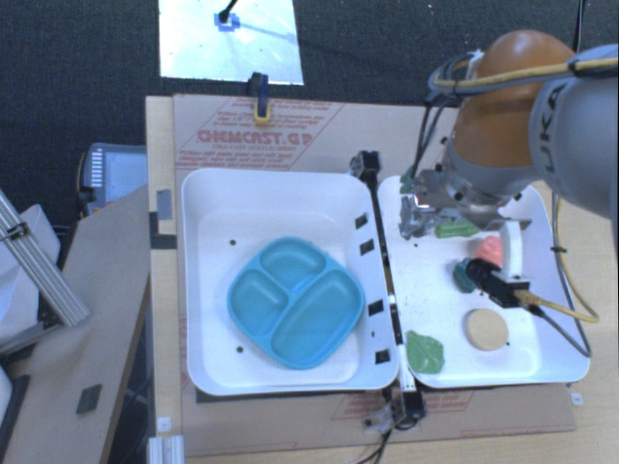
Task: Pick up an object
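Green object (455, 228) just beside pincer (418, 213), right bin (426, 288)

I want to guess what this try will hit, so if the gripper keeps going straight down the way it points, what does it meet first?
Probably bare floor of the right bin, near its upper left corner. The gripper points down there, with the green piece just beside it. Depth is hard to judge, so it might clip that piece.

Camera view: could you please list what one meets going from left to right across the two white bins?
Blue divided plate → green object at the right bin's near corner → claw → tan disc → yellow cable.
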Motion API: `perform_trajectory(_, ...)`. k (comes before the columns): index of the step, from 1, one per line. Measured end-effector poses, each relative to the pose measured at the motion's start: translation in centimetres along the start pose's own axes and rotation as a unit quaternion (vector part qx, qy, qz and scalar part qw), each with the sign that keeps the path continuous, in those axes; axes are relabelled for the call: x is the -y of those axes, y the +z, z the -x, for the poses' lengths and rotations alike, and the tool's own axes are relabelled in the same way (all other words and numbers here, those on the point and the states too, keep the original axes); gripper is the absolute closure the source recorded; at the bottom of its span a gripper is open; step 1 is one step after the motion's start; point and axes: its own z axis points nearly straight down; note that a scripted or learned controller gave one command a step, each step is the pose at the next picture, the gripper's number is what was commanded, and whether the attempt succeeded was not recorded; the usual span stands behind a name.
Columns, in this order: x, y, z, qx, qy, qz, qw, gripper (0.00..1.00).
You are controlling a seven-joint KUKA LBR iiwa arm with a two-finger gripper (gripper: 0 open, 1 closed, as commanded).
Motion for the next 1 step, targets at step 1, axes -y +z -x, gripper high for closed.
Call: perform_trajectory(1,-1.10,1.71,-5.40,0.000,0.000,0.000,1.0000,1.00)
